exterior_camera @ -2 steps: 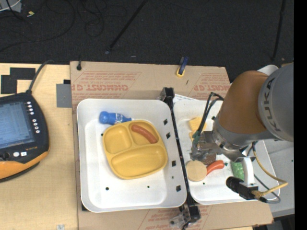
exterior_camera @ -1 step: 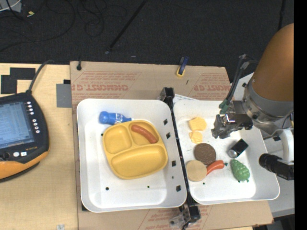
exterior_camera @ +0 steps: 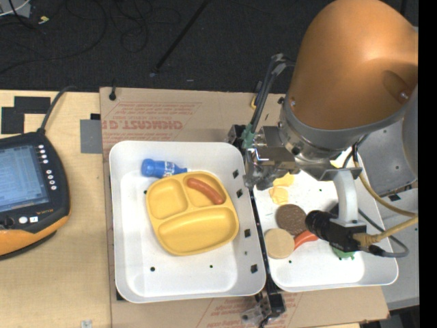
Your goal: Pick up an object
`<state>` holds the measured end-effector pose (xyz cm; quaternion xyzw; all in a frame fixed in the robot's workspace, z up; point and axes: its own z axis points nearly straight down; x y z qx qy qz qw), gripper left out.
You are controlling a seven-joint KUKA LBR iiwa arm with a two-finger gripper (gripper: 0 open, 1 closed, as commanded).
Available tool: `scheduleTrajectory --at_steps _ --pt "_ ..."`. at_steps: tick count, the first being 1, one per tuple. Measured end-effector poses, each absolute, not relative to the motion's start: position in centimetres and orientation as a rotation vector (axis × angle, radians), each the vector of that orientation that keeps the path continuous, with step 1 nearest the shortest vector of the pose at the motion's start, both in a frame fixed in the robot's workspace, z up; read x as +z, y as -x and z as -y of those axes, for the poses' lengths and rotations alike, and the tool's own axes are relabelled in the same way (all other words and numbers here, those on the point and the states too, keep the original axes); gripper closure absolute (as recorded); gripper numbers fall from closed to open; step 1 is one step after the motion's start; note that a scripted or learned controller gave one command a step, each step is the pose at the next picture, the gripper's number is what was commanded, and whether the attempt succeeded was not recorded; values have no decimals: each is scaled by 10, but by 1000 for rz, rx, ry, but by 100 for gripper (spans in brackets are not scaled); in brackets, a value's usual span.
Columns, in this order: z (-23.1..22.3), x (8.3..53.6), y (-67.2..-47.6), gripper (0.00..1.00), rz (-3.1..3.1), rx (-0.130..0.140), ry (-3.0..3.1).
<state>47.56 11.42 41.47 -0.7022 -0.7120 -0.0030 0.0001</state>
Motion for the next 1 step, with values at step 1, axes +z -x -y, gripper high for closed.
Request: scheduleTrajectory --at_steps 1 --pt "-99 452 -476 100 2226 -1 2218"
